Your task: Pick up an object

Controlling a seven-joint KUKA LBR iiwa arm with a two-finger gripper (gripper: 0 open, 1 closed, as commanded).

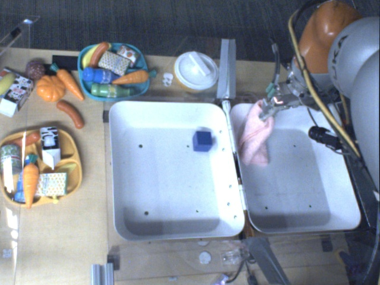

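You have the soft pink cloth (255, 136) pinched in the two-finger gripper (265, 110), dangling over the right white bin's (309, 215) left rear corner; next, raise it clear

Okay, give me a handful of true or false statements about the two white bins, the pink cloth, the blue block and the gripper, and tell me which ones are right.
1. The blue cube lies in the left bin. True.
2. The pink cloth lies flat in the middle of the left bin. False: it hangs from the gripper over the right bin, near that bin's left wall.
3. The gripper holds the pink cloth. True: the top of the cloth is pinched at the fingers and the rest droops below.
4. The blue cube touches the pink cloth. False: they are apart, with the wall between the bins separating them.
5. A white round lid sits on the bench behind the bins. True.
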